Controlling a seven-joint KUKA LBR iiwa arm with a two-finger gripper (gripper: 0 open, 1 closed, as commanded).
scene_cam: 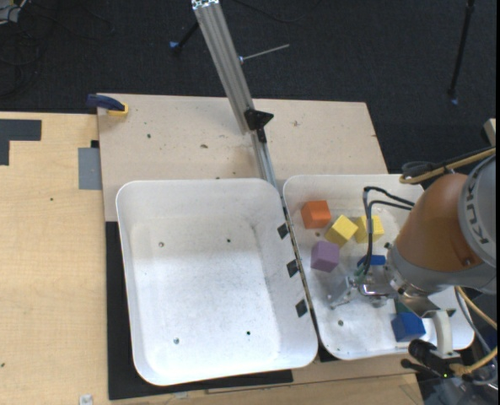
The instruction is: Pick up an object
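Note:
The right bin [351, 348] holds several small blocks. An orange cube [315, 213] sits near its far left, with a yellow block [344, 229] and a second yellow block [370, 227] to its right. In front of them lies a purple cube [325, 256]. A blue block [408, 325] rests near the bin's front right, and a small blue piece [376, 260] shows by the wrist. My gripper [344, 292] is low in the bin, just in front and to the right of the purple cube. The arm's orange band [435, 230] hides the bin's right side.
The left bin [207, 281] lies beside the right one, with black clips [289, 267] along the shared rim. A slanted metal pole [233, 74] rises behind the bins. A blue and yellow clamp [108, 104] sits at the bench's far left corner.

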